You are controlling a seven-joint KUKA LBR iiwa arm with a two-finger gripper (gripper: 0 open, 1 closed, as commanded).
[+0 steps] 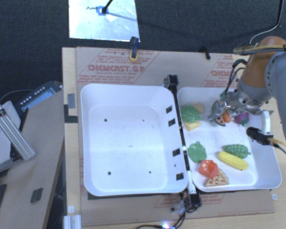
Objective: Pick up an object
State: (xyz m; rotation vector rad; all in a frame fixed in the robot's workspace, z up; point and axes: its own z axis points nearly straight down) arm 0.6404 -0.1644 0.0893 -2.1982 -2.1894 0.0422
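Now the gripper (221,114) is low in the right white plastic bin (269,178), over a small orange-red toy (224,119) beside a purple toy (241,118); its grip state I cannot tell.

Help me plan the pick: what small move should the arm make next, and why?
Probably lower the pincer a little straight down. It hovers at the far side of the right bin, right at a small orange-red toy, with a purple piece just beside it. Whether the toy is gripped cannot be judged from this view.
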